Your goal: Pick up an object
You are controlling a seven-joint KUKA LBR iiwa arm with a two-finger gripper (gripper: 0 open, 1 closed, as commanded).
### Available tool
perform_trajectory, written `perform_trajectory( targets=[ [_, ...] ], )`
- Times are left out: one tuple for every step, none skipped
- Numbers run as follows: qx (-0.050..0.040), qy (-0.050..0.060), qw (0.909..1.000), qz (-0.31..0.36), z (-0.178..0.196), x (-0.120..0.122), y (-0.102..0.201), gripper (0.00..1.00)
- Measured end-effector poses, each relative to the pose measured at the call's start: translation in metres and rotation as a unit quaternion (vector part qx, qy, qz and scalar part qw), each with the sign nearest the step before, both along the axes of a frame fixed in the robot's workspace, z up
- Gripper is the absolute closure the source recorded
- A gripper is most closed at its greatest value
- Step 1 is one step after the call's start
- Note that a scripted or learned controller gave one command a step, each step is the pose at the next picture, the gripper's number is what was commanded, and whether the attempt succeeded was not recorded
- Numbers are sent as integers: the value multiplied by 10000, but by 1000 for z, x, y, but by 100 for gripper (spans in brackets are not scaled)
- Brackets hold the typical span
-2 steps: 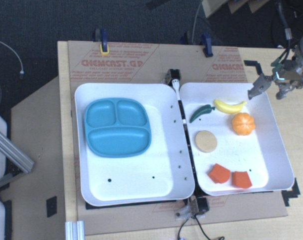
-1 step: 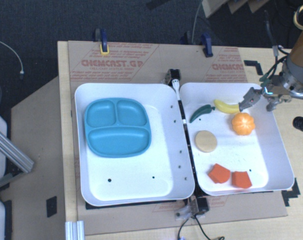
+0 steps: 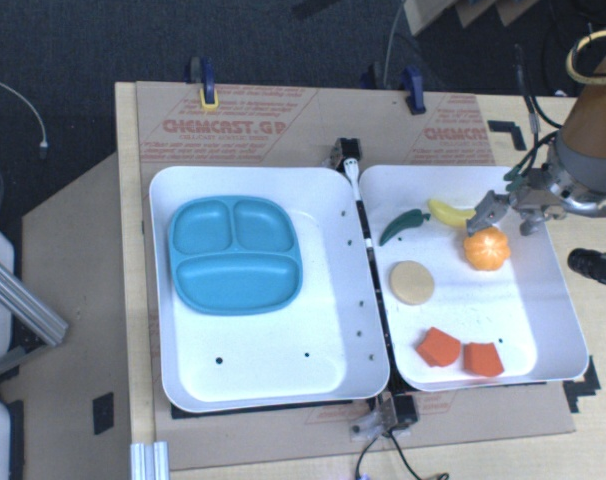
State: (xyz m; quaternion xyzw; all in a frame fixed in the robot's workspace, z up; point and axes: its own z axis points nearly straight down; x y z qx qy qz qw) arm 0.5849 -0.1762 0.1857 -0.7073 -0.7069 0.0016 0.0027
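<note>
In the right bin (image 3: 543,308) lie an orange fruit (image 3: 486,250), a yellow banana (image 3: 449,211), a green pepper (image 3: 403,223), a beige round cookie (image 3: 413,282) and two orange-red blocks (image 3: 439,347) (image 3: 483,359). My gripper (image 3: 511,215) hangs over the bin's far right part, just above and right of the orange fruit. Its fingers (image 3: 486,213) are spread apart and nothing sits between them. The arm's orange band (image 3: 593,128) shows at the right edge.
The left bin (image 3: 323,358) holds a blue divided plate (image 3: 236,255). A black divider with clamps (image 3: 355,193) runs between the two bins. Blue clamps (image 3: 206,80) pin the cardboard base at the back. Cables (image 3: 528,88) hang near the arm.
</note>
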Motion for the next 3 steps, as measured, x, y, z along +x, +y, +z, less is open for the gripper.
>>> perform_trajectory(
  targets=[
    [1, 1, 10000, 2, -45, -6, 2, 0],
    [-12, -43, 10000, 2, -30, -4, 2, 100],
    [-22, -67, 10000, 9, 15, 4, 3, 100]
  ],
)
